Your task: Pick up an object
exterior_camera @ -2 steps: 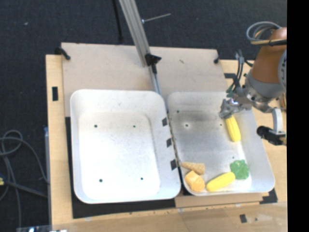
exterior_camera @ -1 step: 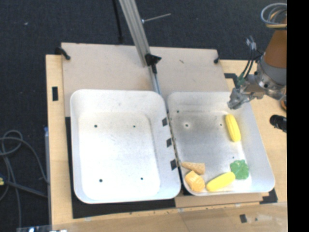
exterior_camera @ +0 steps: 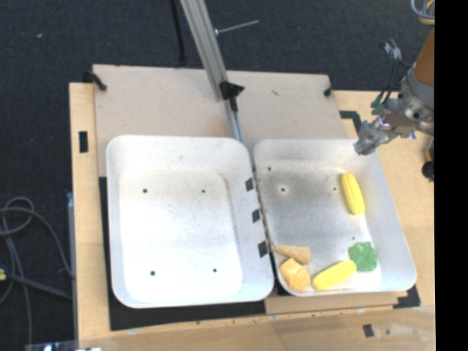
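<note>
The right bin (exterior_camera: 314, 218) holds several small objects. A yellow oblong piece (exterior_camera: 352, 193) lies near its right wall. Along the front edge sit a second yellow oblong piece (exterior_camera: 334, 275), a green leafy piece (exterior_camera: 363, 256), an orange chunk (exterior_camera: 295, 275) and a tan cone-shaped piece (exterior_camera: 292, 253). My gripper (exterior_camera: 364, 143) hangs over the bin's back right corner, above and behind the first yellow piece, with nothing seen in it.
The left bin (exterior_camera: 183, 218) sits beside the right one, with a raised divider edge between them. A slanted metal rail (exterior_camera: 208, 42) rises behind the bins. Bare bench board surrounds both bins.
</note>
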{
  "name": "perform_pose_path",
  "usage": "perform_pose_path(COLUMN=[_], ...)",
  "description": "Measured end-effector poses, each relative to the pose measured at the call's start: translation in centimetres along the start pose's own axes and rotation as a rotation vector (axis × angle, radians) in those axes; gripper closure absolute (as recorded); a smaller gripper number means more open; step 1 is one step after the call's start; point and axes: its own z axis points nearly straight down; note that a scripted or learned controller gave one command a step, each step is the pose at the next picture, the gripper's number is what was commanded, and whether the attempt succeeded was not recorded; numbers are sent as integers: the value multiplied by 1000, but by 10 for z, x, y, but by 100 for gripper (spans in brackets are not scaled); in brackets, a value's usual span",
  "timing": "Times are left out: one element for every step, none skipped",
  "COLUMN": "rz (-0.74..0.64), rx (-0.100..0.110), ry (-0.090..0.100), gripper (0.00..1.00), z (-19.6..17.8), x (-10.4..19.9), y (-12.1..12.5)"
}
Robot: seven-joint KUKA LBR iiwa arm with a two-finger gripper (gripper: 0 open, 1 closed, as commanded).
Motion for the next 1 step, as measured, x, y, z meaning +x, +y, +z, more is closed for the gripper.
perform_pose_path(rz=[-2], rx=[6], ry=[1], gripper=[100], z=[12], x=[56], y=[-15])
